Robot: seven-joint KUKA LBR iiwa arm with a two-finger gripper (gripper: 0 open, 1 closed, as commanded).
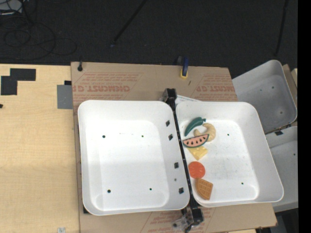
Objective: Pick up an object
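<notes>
At the bottom edge of the frame a black clamp (193, 217) grips the seam where the two bins meet. Just above it, in the lower left corner of the right bin (243, 178), lies an orange waffle-patterned piece (204, 189). A round red-orange disc (196, 169) sits just beyond it, close against the bin's left wall. Next up the frame comes a yellow wedge (198, 153), touching a watermelon slice (196, 141) whose rind curves downward. A beige curved piece (209, 129) lies against the slice's right end, and a green pepper (195, 124) rests at the far end of the cluster. All six objects lie in the left half of the right bin.

The left bin (126, 178) fills the centre-left of the frame. Both bins stand on a cardboard sheet (121, 81), which lies on the pale wooden tabletop (34, 154). A second black clamp (169, 95) holds the seam at its far end, and a blue and yellow clamp (184, 68) sits on the cardboard's far edge. A grey tray (267, 91) is tilted at the right. Cables (29, 13) lie on the dark floor at upper left.

Whether the pincer is released or clenched cannot be told.
</notes>
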